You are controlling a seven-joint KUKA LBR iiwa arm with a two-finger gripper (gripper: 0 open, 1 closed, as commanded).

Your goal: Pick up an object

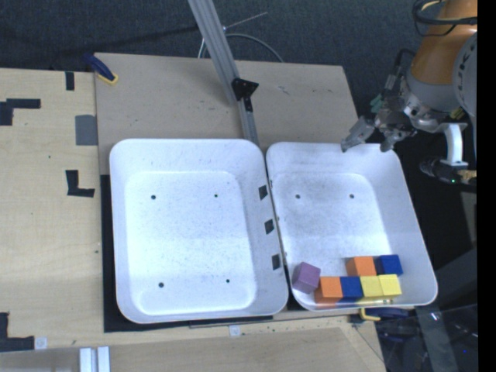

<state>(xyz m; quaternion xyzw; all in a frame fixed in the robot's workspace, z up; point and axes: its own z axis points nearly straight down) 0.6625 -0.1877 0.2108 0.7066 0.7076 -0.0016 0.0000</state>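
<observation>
Several small blocks lie along the near edge of the right bin [333, 208]: a purple block [308, 276] at the left, then an orange block [331, 287], a blue block [351, 286] and two yellow blocks [380, 286]. Behind them sit another orange block [360, 266] and another blue block [388, 264]. My gripper [367, 141] hangs above the far right corner of this bin, well away from the blocks. Its fingers are spread open with nothing between them.
The left bin [186, 223] stands against the right one. A slanted metal pole [219, 49] comes down to the bins' far shared corner. A small blue and yellow tool [102, 68] lies at the bench's far left.
</observation>
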